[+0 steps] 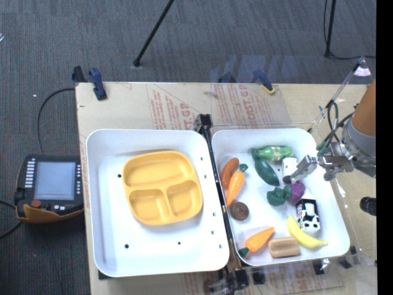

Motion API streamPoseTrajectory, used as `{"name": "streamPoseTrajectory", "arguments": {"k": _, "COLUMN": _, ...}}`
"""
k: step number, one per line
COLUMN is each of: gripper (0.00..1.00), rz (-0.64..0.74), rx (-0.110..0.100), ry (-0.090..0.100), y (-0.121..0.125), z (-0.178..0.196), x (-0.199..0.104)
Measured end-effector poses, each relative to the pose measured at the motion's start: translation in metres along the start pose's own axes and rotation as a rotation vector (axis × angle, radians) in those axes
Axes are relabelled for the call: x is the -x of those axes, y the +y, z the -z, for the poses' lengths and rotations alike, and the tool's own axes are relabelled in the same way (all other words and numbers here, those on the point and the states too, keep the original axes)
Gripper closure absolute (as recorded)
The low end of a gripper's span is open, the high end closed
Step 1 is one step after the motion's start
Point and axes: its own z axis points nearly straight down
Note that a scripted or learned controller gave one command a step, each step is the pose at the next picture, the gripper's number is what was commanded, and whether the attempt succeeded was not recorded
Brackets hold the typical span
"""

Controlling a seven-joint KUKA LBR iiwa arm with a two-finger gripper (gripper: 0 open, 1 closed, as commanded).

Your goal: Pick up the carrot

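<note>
Right bin (224,141): toy foods lie loose here, scattered as if tipped in, so each pick has neighbours to dodge.
Carrots: more than one. Two (232,178) lie side by side against the left wall, tips up; a third (260,239) lies near the front, beside a tan block (283,247) and a banana (306,234).
Claw (297,171): over the right middle of this bin, above a purple piece (297,192) and a green one (278,196), next to a white item (289,163). Nothing between its fingers; whether they stand wide or narrow, I cannot tell.
Arm: reaches in from the right, low over the rim.
Stage: judged as approach; no carrot is touched.
Next: likely a shift left or forward, since every carrot sits apart from the claw.
Risk: the wall-side pair touch, so fingers may not fit between.
Left bin (98,165): holds a yellow tray (163,186) with compartments, a likely drop spot.
</note>
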Motion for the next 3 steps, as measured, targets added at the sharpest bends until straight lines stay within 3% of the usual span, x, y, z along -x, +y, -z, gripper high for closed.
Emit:
{"name": "streamPoseTrajectory", "arguments": {"k": 1, "gripper": 0.00, "rz": -0.221, "rx": -0.012, "ry": 0.003, "y": -0.065, "z": -0.075, "x": -0.068}}
{"name": "streamPoseTrajectory", "arguments": {"k": 2, "gripper": 0.00, "rz": 0.143, "rx": -0.008, "ry": 0.003, "y": -0.064, "z": -0.141, "x": -0.090}}
{"name": "streamPoseTrajectory", "arguments": {"k": 3, "gripper": 1.00, "rz": 0.131, "rx": -0.010, "ry": 0.005, "y": -0.065, "z": -0.132, "x": -0.088}}
